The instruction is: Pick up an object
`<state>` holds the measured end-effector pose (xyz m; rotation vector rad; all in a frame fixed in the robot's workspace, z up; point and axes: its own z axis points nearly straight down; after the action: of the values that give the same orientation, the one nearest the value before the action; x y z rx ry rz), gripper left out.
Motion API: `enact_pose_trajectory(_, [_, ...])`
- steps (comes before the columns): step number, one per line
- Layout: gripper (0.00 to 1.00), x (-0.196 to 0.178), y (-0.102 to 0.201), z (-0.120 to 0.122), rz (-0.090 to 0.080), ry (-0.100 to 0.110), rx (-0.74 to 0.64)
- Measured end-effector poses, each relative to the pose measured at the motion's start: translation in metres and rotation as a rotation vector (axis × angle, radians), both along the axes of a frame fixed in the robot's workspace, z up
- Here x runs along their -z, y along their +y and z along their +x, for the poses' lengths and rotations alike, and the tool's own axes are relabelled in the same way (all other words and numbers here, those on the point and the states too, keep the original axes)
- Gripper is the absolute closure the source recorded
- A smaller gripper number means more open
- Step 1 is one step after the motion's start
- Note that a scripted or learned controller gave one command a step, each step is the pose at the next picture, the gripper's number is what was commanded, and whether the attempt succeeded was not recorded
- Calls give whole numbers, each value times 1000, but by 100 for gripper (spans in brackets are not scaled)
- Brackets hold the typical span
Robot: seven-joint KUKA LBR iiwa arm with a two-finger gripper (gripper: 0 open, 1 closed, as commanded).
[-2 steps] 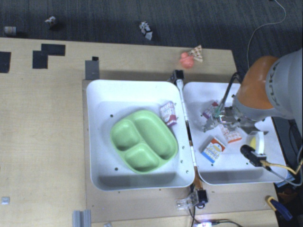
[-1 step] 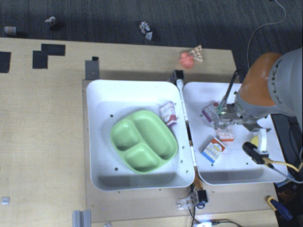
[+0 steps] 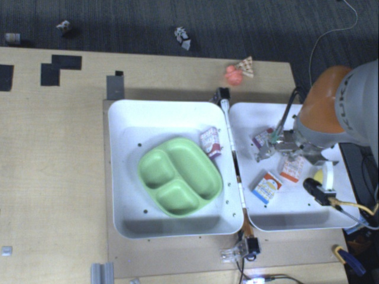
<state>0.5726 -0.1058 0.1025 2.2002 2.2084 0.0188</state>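
My gripper [image 3: 278, 148] hangs low in the right bin [image 3: 254, 114], near its middle, under the arm's orange band. Just left of it lies a small purple-grey packet [image 3: 260, 139], close to or touching the gripper. An orange-and-white box [image 3: 291, 169] lies just below the gripper. A blue-and-yellow box [image 3: 266, 188] lies further toward the front. A yellow item [image 3: 320, 174] sits to the right, partly hidden by the arm. I see nothing lifted off the bin floor.
The left bin [image 3: 121, 158] holds a green divided plate [image 3: 179, 176] and a small red-and-white packet [image 3: 210, 141] by its right wall. A pink object [image 3: 235, 74] lies on the bench behind the bins. The bins' shared wall stands just left of the purple-grey packet.
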Motion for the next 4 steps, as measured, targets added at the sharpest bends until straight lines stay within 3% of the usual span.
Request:
enact_pose_trajectory(1, [0, 12, 17, -36, 1, 3, 2])
enact_pose_trajectory(2, [100, 0, 16, -34, -2, -5, 3])
enact_pose_trajectory(3, [0, 0, 16, -34, -2, -4, 2])
enact_pose_trajectory(4, [100, -11, 16, -32, -4, -10, 1])
